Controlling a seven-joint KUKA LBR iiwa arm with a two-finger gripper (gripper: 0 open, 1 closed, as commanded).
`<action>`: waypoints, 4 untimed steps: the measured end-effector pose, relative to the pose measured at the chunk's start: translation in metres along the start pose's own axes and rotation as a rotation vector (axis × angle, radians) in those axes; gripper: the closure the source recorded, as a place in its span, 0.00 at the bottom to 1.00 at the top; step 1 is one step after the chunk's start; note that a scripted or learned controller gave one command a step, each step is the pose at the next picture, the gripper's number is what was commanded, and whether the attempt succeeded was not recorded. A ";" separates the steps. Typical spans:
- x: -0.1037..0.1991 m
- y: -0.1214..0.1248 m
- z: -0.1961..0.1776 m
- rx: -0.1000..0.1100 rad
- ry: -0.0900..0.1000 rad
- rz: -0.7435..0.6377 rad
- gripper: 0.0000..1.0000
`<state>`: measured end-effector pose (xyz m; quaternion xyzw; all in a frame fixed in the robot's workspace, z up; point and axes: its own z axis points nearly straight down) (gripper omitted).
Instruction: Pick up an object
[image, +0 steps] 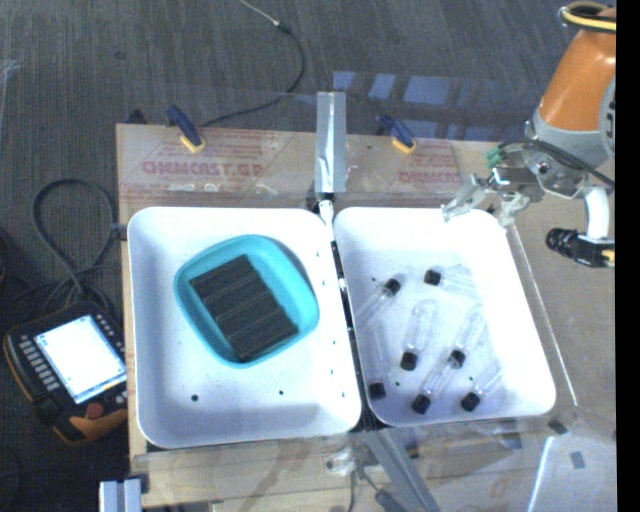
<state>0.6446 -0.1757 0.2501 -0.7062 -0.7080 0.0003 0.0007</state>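
Several clear plastic vials with black caps lie scattered in the right bin (400, 240), among them one near the middle (420, 326) and one by the front wall (437, 383). My gripper (483, 203) hangs over the far right corner of that bin, above the rim and well clear of the vials. Its two thin fingers are spread open with nothing between them. The left bin (160, 385) holds a blue dish (292, 268) with a black ridged block (243, 305) lying in it.
The grey arm with its orange band (580, 85) comes in at the top right. A metal strip (330, 150) stands behind the seam between the bins. Two clamps (183, 125) (398, 135) grip the back board. A handheld pendant (70, 365) lies left of the bench.
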 end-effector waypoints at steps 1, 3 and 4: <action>-0.011 -0.046 0.155 -0.003 -0.001 -0.189 0.00; 0.053 -0.011 0.051 -0.002 -0.001 -0.176 1.00; 0.119 0.023 0.008 -0.001 -0.001 -0.155 1.00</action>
